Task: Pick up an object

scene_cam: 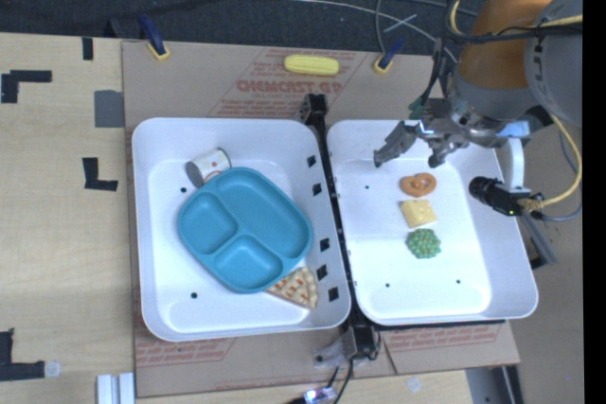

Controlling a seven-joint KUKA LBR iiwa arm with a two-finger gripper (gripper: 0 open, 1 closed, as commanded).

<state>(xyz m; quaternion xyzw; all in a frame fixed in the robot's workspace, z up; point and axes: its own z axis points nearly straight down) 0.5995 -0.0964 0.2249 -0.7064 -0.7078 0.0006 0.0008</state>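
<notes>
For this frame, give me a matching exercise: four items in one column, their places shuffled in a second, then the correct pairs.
Items:
1. blue divided plate
2. yellow banana toy
3. green broccoli toy
4. pizza slice toy

Places:
A. on the cardboard behind the bins
B. right bin, nearest the front of three small items
C. middle of the left bin
D. left bin, by the plate's front edge

Pairs: 1-C, 2-A, 3-B, 4-D

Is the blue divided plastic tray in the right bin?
No, the blue divided plastic tray lies in the left white bin.
</notes>
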